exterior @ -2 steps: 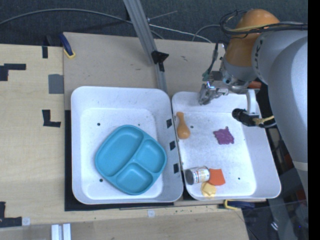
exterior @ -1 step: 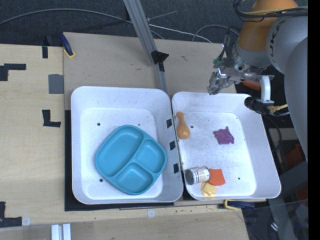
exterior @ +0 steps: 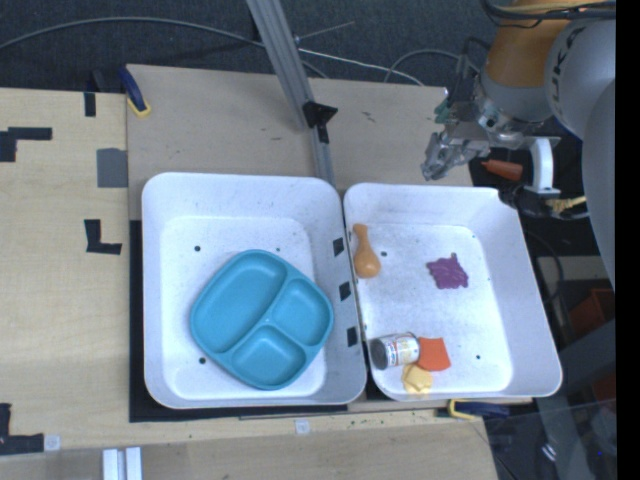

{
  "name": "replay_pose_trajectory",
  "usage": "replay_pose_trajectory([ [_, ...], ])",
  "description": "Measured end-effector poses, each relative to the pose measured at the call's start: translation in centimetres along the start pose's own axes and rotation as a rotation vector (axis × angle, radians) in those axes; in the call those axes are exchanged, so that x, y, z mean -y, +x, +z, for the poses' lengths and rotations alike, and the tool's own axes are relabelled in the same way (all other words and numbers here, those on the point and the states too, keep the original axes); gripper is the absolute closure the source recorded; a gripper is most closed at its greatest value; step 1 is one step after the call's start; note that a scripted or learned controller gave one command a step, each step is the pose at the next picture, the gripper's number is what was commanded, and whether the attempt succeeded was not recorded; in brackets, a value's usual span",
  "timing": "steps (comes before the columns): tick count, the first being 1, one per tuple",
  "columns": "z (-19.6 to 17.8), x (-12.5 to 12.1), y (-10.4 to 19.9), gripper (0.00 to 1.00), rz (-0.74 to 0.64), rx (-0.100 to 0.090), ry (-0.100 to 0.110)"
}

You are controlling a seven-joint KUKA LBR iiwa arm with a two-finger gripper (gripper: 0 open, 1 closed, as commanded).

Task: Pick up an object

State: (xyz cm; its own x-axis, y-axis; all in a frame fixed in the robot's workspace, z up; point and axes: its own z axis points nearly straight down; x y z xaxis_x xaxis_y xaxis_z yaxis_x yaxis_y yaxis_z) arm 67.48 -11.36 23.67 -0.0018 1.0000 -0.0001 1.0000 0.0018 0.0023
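Sitting side by side on the bench: left bin (exterior: 160, 268) and right bin (exterior: 520, 298), rims touching.

Lying flat in the left bin: blue divided plate (exterior: 262, 318), three compartments facing up.

Lying in the right bin:
- tan gourd-shaped piece (exterior: 366, 254), just beside the left wall, long axis running from far to near, narrow neck pointing at the far rim, bulb toward the near rim.
- purple scrap (exterior: 448, 271), near the middle, well apart from the rest.
- silver can (exterior: 396, 350), resting on its side at the near left corner, long axis running left-right, dark end facing left.
- orange block (exterior: 434, 353), touching the can's right end.
- yellow piece (exterior: 417, 378), just below, against the near wall.

Hanging over the right bin's far rim: gripper (exterior: 443, 158), nothing visible in it; unable to tell whether open or closed.
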Motion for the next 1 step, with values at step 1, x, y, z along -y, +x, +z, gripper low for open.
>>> replay_pose_trajectory([
  [1,-0.50,2.39,3.95,1.00,-0.003,-0.001,0.004],
])
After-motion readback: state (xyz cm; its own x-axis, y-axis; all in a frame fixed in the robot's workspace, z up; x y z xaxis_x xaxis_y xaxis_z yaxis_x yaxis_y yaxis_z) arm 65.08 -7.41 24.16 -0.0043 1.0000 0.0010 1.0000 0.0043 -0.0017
